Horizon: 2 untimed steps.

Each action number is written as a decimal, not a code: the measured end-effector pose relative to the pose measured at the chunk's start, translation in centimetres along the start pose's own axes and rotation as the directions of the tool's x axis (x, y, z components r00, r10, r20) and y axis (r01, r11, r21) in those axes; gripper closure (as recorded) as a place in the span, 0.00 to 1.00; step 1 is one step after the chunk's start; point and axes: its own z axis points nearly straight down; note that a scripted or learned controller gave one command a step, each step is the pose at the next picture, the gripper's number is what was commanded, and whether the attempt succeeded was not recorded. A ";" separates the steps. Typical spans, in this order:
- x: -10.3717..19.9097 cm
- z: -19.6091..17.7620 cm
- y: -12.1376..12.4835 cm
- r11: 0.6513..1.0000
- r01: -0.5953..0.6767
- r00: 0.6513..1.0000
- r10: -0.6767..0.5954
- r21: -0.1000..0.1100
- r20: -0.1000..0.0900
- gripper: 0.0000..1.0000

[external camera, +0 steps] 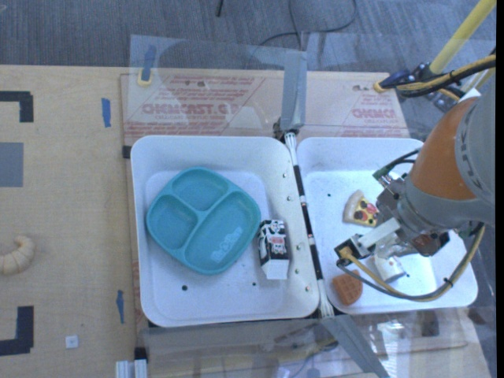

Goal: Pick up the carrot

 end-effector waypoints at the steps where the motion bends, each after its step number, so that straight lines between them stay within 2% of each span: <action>1: 1.7 0.0 -2.9 0.934 -0.358 0.934 0.358 0.001 0.000 1.00; 2: 2.2 0.0 -3.7 0.962 0.271 0.962 -0.271 0.002 -0.001 1.00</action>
